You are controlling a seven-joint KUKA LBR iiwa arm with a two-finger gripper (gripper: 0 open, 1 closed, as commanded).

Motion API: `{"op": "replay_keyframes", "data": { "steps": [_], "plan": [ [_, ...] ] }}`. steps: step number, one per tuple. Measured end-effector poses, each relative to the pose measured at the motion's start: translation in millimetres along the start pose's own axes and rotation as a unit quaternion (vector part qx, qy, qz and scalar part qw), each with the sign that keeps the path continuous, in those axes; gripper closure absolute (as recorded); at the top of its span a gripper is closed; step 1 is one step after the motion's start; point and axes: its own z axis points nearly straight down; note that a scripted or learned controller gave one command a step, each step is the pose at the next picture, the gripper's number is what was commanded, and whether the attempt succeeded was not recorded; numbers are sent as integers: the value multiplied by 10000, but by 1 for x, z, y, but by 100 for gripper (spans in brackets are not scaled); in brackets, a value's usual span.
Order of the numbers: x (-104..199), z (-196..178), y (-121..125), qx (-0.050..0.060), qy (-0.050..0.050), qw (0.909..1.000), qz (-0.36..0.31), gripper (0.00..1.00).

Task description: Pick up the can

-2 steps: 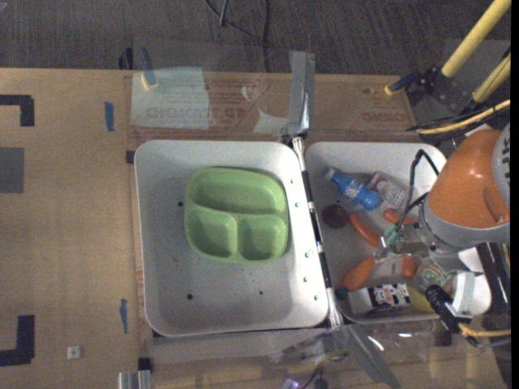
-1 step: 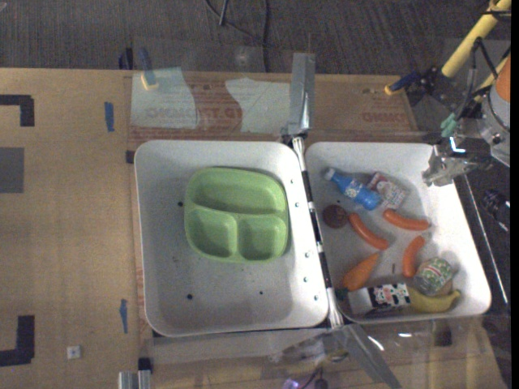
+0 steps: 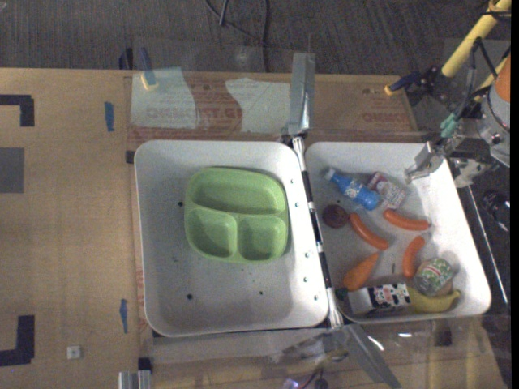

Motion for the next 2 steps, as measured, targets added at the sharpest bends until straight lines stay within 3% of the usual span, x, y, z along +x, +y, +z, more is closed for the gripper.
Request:
{"op": "replay_keyframes", "data": {
  "steps": [1, 2],
  "plan": [
    [-76, 156, -21, 7, 8, 10000, 57, 0],
    [-74, 215, -63, 19, 73, 9988, 491, 0]
  ]
}}
